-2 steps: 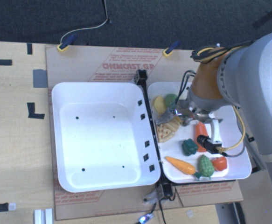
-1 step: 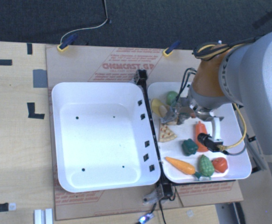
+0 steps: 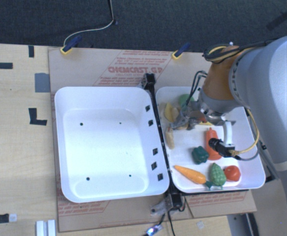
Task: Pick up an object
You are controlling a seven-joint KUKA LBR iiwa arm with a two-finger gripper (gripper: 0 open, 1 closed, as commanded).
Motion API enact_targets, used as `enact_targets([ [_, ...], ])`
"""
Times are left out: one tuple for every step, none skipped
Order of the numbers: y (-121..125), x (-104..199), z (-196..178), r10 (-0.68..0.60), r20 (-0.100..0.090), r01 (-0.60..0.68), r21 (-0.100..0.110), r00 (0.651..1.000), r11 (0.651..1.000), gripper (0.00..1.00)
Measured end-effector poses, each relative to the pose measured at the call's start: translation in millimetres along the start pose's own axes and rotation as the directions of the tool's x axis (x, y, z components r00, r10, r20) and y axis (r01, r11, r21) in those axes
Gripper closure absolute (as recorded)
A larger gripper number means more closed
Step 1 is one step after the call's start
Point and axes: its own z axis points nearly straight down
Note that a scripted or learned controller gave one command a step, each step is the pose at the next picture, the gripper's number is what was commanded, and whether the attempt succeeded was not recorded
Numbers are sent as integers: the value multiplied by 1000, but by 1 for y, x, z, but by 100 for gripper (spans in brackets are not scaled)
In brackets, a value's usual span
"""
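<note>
From my remote station I see the gripper (image 3: 186,121) down in the right bin (image 3: 254,181), toward its upper left part; I cannot tell whether it is released or clenched, since the wrist hides that end; a pale yellow piece (image 3: 171,112) lies just at its 10 o'clock and a green item (image 3: 184,101) at its 12 o'clock, part hidden by the arm; a second pale piece (image 3: 170,140) lies at its 7 o'clock by the bin's left wall; at 5 o'clock sit a dark green chunk (image 3: 199,155) and a red-orange piece (image 3: 212,146); farther at 5 o'clock, along the near edge, a carrot (image 3: 190,174), a bumpy green vegetable (image 3: 216,174) and a red tomato (image 3: 232,172); the left bin (image 3: 64,102) lies at 9 o'clock, beyond the divider.
</note>
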Motion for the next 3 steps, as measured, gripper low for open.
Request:
enact_targets([
  [6, 8, 2, -1, -1, 1, 4, 1000, 1000, 100],
  [57, 11, 2, -1, -2, 1, 22, 1000, 1000, 100],
  [53, -23, 3, 2, 0, -2, 7, 1000, 1000, 100],
])
